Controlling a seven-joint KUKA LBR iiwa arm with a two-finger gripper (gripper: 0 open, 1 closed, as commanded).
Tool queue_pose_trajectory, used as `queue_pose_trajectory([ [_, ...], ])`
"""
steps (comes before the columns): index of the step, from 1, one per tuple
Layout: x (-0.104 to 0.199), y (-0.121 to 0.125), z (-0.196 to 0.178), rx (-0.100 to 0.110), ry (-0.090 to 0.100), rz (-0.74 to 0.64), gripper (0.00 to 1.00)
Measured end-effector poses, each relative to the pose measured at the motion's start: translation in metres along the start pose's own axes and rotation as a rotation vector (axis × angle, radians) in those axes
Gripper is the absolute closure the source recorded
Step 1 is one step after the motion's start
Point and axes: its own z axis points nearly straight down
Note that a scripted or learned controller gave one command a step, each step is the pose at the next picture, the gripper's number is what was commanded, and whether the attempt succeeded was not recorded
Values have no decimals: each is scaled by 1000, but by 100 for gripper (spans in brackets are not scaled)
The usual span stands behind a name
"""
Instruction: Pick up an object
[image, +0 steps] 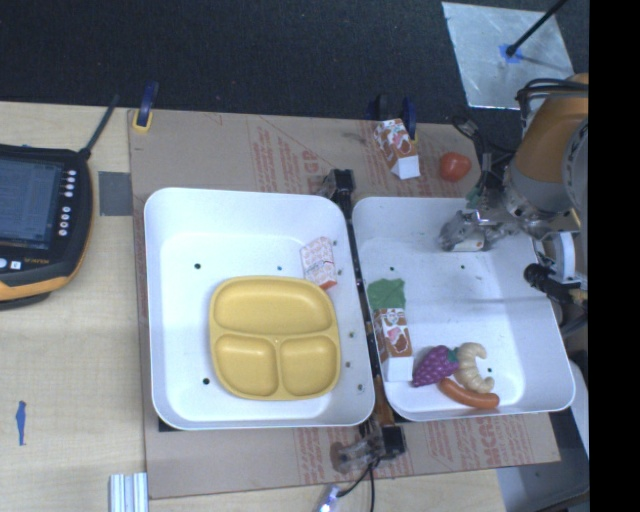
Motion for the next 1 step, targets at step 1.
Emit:
queue_pose_trajectory([
  [1, 56, 0, -111, -2, 1, 5, 100],
])
